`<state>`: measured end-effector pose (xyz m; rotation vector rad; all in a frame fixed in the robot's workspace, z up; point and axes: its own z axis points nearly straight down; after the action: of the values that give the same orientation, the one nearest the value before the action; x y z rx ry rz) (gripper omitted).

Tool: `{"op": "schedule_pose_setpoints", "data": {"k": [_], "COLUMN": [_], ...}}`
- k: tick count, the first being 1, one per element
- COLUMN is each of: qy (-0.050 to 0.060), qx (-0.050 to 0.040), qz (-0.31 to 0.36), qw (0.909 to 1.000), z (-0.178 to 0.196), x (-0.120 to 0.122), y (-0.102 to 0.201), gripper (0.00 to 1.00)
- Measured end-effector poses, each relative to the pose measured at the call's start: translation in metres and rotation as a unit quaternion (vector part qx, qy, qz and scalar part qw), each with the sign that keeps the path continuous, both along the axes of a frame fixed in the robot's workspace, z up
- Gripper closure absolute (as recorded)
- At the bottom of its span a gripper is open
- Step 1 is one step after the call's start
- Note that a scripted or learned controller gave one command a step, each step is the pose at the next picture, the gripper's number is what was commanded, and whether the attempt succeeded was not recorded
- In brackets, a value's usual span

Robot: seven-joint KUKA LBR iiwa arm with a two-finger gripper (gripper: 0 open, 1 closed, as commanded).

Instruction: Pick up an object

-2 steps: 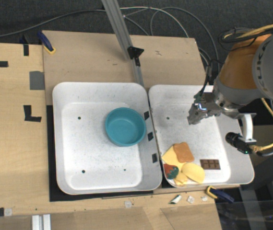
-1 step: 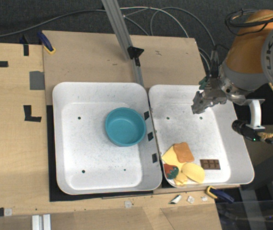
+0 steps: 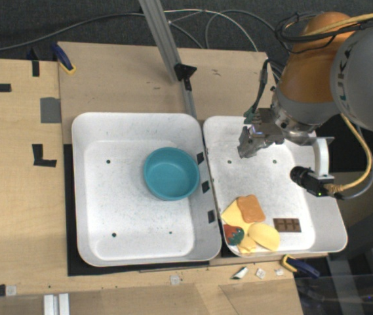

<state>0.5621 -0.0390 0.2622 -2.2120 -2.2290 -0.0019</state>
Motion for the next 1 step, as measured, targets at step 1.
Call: {"op": "schedule_pose_setpoints", "data": {"k": [1], "qy": [0.002], "qx": [-0.0002], "qz": [0.0], "qw": [1.0], "z": [-0.0153], "x": [-0.0144], "y": [0.0549], "gripper": [1.0]}}
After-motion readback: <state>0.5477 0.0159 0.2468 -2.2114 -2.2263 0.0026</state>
